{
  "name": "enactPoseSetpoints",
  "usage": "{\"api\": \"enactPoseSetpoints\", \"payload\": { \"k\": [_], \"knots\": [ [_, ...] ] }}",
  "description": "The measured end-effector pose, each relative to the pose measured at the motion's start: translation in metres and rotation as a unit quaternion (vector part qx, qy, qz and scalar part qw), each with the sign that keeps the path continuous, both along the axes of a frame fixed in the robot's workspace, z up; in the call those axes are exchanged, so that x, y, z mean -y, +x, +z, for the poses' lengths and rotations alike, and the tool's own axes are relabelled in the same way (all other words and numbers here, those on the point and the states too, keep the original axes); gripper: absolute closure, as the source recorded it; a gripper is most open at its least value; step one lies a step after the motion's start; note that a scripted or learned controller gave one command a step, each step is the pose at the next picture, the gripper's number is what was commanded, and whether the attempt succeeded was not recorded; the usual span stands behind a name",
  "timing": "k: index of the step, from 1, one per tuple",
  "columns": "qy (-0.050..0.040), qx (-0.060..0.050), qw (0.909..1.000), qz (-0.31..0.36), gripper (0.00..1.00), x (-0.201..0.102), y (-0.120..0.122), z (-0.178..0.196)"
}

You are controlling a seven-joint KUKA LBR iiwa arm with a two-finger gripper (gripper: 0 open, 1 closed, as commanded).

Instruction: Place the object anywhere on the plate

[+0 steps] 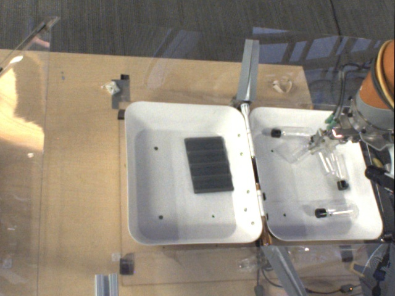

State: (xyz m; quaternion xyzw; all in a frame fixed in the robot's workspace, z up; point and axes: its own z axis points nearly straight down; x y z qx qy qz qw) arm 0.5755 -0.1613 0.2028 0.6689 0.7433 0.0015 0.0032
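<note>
A: Start at the left. What sits there?

B: The wooden surface [68, 184], bare and sunlit, with a small dark bracket [123, 91] near the far corner of the left bin [139, 165]. That bin is white and shallow. A dark ribbed rectangular plate [209, 164] lies flat on its floor, a little right of centre and slightly skewed.

A: And between the bins?

B: A grey metal bar [249, 69] runs from the far edge of the surface to the seam where the two bins touch.

A: The right bin [370, 224]?

B: Clear plastic tubes with black caps. One tube [285, 132] lies near the far left corner, cap to the left. Another tube [334, 213] lies near the front edge, cap also to the left. A third tube [337, 171] lies toward the right side, its cap at the near end, just below the tool [325, 139].

A: Is the tool holding anything?

B: I cannot tell; its tip is low over the far right part of that bin, blurred against clear plastic. The arm [378, 88], orange banded, enters from the right.
</note>
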Motion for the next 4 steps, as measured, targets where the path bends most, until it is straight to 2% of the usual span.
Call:
{"api": "enactPoseSetpoints", "payload": {
  "k": [1, 2, 3, 4],
  "knots": [
    [0.0011, -0.001, 0.9959, -0.091, 1.00, -0.102, 0.085, 0.067],
    [0.0016, -0.002, 0.9991, -0.042, 1.00, -0.194, 0.073, -0.018],
    [0.0022, -0.002, 0.9935, -0.114, 1.00, -0.252, 0.051, -0.018],
    [0.0012, -0.001, 0.9999, 0.016, 1.00, -0.310, 0.093, -0.008]
  ]
}}
